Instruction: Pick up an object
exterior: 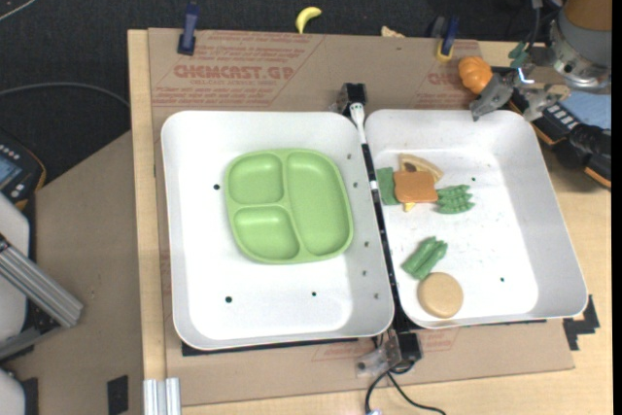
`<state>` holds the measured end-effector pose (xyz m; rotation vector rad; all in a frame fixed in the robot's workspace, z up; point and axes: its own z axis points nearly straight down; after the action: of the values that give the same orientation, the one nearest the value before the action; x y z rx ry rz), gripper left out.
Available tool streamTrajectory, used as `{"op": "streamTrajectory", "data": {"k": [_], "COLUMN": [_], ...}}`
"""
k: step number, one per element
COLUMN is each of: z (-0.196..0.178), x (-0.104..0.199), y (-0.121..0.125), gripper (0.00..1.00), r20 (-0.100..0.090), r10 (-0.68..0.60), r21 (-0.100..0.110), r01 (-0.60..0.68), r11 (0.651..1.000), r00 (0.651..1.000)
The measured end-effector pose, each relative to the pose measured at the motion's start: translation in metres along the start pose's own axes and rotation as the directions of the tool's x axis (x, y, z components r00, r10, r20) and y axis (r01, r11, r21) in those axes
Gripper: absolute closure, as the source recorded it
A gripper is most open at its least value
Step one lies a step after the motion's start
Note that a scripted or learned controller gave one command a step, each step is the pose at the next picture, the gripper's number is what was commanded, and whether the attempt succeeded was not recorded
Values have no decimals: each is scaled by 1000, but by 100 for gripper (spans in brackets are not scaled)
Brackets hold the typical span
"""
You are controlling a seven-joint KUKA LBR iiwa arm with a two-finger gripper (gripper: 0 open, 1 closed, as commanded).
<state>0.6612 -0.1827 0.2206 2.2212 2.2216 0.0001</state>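
The right bin (544, 209) holds several small toy foods. An orange-brown slab (416, 187) lies on a pale wedge (420, 166), with a green piece (387, 185) to its left and a leafy green piece (455, 200) to its right. Nearer the front lie a green pod (425, 256) and a tan round disc (440, 293). My gripper (512, 98) hangs above the right bin's far right corner, well away from the foods. Its fingers are spread open and hold nothing.
The left bin (190, 209) bears a green divided plate (289, 206). A small orange ball (474, 73) sits on the cardboard behind the right bin, close to the gripper. A yellow banana-shaped piece (308, 17) and two blue clamps (188, 28) mark the far edge.
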Motion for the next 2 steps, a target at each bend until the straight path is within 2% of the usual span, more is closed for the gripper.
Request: {"op": "streamTrajectory", "data": {"k": [1, 2], "z": [-240, -239], "x": [34, 33], "y": [6, 6], "gripper": [0, 100], "r20": [5, 4], "r10": [-4, -2], "r21": [-22, -7], "r01": [4, 2], "r11": [1000, 1000], "r00": [1000, 1000]}}
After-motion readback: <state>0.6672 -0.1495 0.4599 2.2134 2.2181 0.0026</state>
